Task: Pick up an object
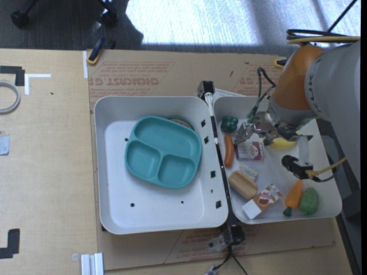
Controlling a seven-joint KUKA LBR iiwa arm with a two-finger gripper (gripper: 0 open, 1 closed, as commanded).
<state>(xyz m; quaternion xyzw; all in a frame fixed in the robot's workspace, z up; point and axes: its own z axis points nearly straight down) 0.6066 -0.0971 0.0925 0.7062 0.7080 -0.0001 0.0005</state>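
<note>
My gripper (248,133) hangs low in the right bin (327,211), reaching in from the right under the grey arm with its orange band. It is just above the upper edge of a red and white packet (250,151). A dark green piece (229,122) lies to its left and an orange sausage (229,150) below-left. A yellow banana (282,143) pokes out from under the wrist on the right. I see nothing lifted off the bin floor.
The left bin (114,211) holds a teal divided tray (163,152). The front of the right bin carries a bread roll (242,184), a red and white box (262,200), a carrot (293,195) and a green vegetable (308,201). Cables trail from the wrist.
</note>
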